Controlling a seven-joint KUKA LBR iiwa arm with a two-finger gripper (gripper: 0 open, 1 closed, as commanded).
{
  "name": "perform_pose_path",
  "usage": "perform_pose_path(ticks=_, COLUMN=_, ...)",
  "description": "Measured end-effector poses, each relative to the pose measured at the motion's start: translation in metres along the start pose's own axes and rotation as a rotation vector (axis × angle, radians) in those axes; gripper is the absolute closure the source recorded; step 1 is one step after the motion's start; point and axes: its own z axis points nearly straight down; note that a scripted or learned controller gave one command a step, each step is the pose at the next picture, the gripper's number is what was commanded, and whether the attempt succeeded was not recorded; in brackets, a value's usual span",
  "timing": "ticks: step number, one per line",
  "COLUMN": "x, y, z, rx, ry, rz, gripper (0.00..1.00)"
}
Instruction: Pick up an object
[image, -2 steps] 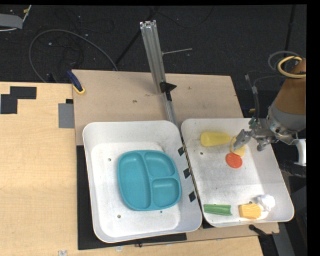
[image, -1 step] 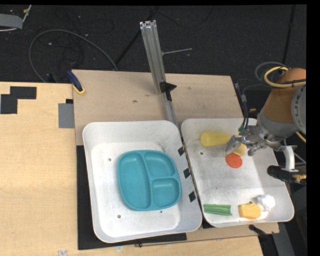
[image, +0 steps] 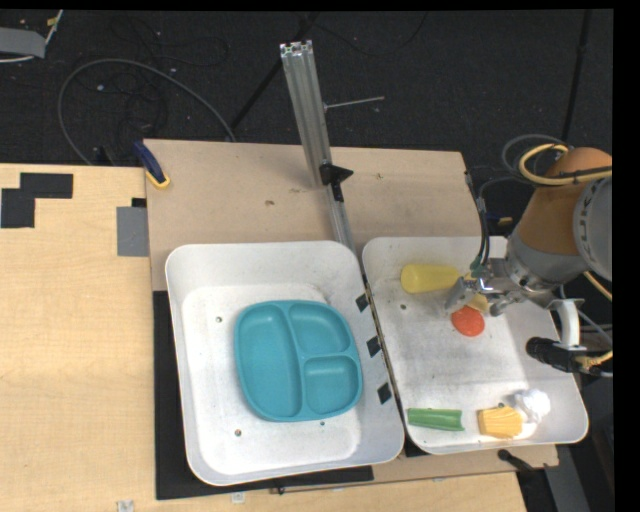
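In the right-hand white bin (image: 560, 425), the claw (image: 474, 296) hangs low over the upper part of the floor, reaching in from the right on the grey arm (image: 560, 235) with its orange band. Its metal fingers (image: 462, 293) sit just above a small red-orange ball-like object (image: 467, 321), close to it or touching its top; the ball is not between them, and how far they are spread I cannot tell from this angle. Just beside the claw, to the left, a yellow cup-like piece (image: 429, 277) lies on its side. Along the near edge of the same bin lie a green block (image: 435, 419), a yellow chunk (image: 500, 424) and a pale crumpled item (image: 534, 405), well apart from the claw. The left white bin (image: 200, 280) holds a teal divided tray (image: 297, 359) lying flat. Both bins rest on the counter (image: 250, 190).
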Motion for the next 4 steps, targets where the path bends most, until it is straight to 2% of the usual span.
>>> perform_pose_path(ticks=1, x=0.0, y=-0.001, z=-0.008, rx=0.004, ry=0.001, rz=0.0, gripper=1.0)
perform_pose_path(ticks=4, x=-0.001, y=-0.009, z=-0.133, rx=-0.001, ry=0.0, rz=0.0, gripper=1.0)
